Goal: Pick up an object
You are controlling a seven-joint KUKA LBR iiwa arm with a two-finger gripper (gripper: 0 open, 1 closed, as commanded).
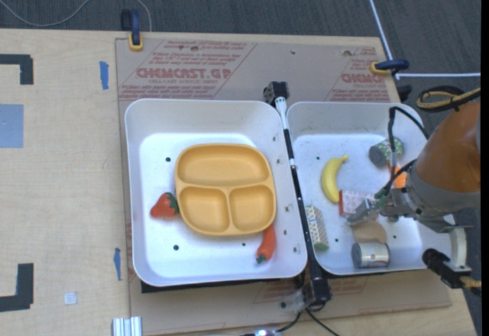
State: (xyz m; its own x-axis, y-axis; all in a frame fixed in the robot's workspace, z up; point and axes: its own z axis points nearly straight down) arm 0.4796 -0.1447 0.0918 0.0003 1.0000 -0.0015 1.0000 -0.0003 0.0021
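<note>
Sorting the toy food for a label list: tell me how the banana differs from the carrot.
The banana is yellow; the carrot is orange-red. The banana lies in the right bin, apart from the divided tray; the carrot lies in the left bin, against the yellow tray's lower right corner. The banana is curved, the carrot nearly straight. Both are small, elongated and lying flat on a white bin floor.

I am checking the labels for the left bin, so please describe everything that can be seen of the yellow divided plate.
The yellow plate looks like matte plastic, a rounded rectangle with three compartments: one long one at the far side and two smaller ones toward the camera. It lies flat and upright in the left bin, near its middle. A strawberry sits against its left edge, and a carrot lies at its near right corner. Nothing lies in its compartments.
</note>
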